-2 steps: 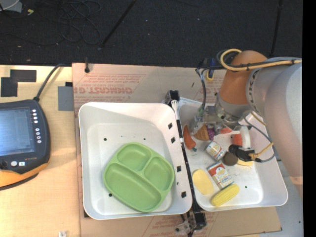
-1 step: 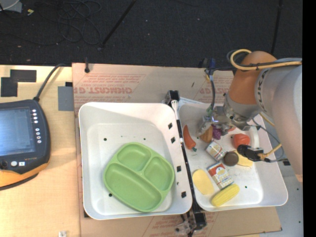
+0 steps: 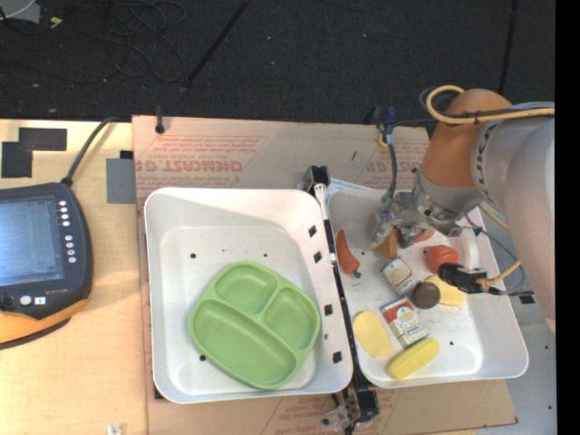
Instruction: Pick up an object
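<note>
My gripper hangs low over the far part of the right bin, reaching in from the right. A small orange-brown piece lies right under it; whether it is gripped is hidden. Close by are a red chili pepper near the bin's left wall, a small printed box, a red round item, a brown ball and a yellow block. Nearer the front lie a pale yellow lemon-like piece, a red and white carton and a corn cob.
The left bin holds a green divided plate. A tablet-like pendant rests on the bench at far left. The grey arm with its orange band covers the right bin's far right corner.
</note>
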Action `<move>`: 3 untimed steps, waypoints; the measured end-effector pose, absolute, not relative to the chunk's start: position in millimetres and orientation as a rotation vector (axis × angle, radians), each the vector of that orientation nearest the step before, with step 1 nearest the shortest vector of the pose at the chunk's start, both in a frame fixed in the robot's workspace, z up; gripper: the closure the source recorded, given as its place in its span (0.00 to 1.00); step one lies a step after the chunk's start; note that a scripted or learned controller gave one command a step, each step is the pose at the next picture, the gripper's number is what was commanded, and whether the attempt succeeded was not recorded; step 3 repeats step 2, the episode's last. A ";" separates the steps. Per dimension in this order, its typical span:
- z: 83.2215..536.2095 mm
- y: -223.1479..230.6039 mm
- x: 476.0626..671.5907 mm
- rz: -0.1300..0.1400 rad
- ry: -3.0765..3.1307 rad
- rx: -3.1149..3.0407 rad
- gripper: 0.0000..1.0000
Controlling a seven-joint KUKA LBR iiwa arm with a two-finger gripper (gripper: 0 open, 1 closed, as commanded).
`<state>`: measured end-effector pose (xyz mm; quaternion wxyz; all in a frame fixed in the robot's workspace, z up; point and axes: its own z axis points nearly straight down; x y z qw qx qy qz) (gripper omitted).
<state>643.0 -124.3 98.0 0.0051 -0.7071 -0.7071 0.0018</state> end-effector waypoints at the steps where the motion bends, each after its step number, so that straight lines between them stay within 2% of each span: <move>1: 153.0 -91.5 603.2 0.000 -2.222 -2.216 1.00; 2: 191.8 -64.2 553.4 0.002 -2.220 -2.215 1.00; 3: 191.8 -64.2 553.4 0.002 -2.220 -2.215 1.00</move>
